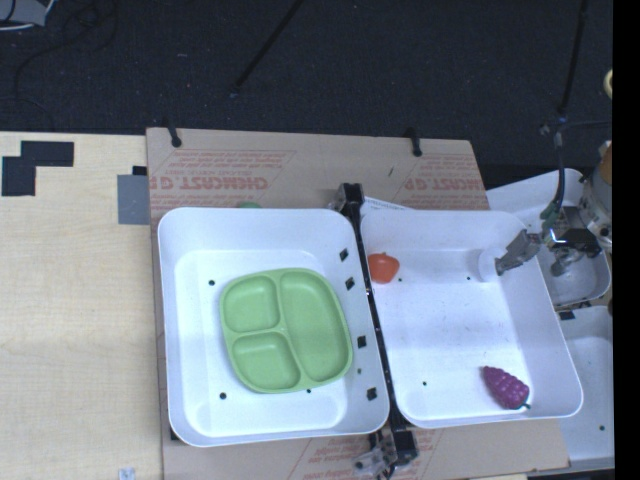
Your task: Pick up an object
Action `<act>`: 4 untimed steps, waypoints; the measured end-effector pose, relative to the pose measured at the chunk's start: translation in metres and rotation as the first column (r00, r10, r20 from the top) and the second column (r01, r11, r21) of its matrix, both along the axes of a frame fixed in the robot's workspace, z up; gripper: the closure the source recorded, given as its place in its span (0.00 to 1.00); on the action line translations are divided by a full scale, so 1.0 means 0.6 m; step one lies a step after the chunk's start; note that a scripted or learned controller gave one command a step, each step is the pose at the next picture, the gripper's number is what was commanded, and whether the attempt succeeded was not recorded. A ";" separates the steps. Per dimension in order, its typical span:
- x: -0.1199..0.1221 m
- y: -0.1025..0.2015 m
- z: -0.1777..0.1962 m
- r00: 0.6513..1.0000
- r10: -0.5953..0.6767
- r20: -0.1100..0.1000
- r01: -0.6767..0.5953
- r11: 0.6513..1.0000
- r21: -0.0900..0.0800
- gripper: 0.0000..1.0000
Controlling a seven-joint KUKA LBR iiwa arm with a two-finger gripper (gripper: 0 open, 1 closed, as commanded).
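Note:
The right bin [450,318] holds a small orange object [383,266] at its far left corner and a purple bunch of grapes [506,387] near its front right corner. My gripper [543,252] hangs over the far right rim of this bin, well apart from both objects. Its two grey fingers [516,252] are spread open with nothing between them. A small pale shape [487,263] lies just left of the near finger; I cannot tell what it is.
The left bin [190,268] holds a light green divided plate [285,328]. A black clamp strip [365,308] runs between the two bins. Both bins rest on a cardboard sheet [300,173], with wooden bench [70,318] to the left.

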State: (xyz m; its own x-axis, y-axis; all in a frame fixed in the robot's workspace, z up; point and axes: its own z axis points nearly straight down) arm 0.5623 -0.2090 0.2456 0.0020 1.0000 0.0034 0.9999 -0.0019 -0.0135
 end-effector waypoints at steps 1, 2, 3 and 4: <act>0.004 0.000 0.010 1.000 0.002 0.011 -0.002 1.000 -0.002 0.00; 0.006 0.011 -0.094 1.000 0.003 0.006 -0.003 1.000 -0.001 0.00; 0.001 0.010 -0.167 1.000 0.002 0.007 -0.002 1.000 -0.001 0.00; 0.000 0.013 -0.256 1.000 0.001 0.007 -0.001 1.000 -0.001 0.00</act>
State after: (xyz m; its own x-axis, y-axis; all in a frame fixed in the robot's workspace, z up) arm 0.5621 -0.2014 0.0918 0.0009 1.0000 0.0025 1.0000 -0.0009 -0.0066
